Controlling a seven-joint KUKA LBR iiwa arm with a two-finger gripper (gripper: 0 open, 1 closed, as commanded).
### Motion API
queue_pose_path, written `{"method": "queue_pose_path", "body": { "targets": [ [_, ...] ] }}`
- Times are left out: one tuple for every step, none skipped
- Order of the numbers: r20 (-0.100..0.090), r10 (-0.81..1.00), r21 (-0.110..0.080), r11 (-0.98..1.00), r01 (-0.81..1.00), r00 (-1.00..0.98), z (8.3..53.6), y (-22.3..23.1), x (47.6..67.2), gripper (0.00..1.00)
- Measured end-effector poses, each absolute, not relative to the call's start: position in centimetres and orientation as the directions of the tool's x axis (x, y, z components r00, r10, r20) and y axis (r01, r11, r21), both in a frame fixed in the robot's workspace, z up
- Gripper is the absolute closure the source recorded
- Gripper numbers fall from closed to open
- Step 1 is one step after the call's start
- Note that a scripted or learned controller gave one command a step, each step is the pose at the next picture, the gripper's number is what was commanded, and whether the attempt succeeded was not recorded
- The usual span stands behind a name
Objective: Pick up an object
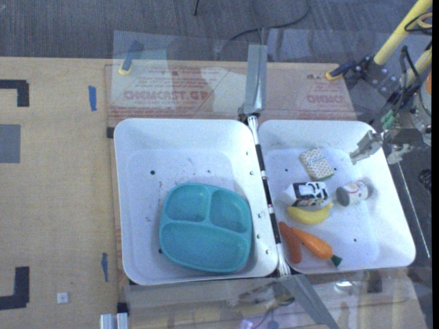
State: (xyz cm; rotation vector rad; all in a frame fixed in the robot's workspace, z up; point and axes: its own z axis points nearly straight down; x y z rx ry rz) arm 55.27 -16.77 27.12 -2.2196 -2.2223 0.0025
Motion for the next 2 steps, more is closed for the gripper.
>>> {"method": "queue_pose_path", "body": {
  "targets": [
    [0.000, 0.999, -0.003, -0.047, 0.999, 0.047, 18.1, -14.7, 61.0, 0.00],
    [0.000, 0.904, 0.001, 0.427, 0.904, -0.427, 13.4, -13.9, 64.2, 0.00]
  ]
}}
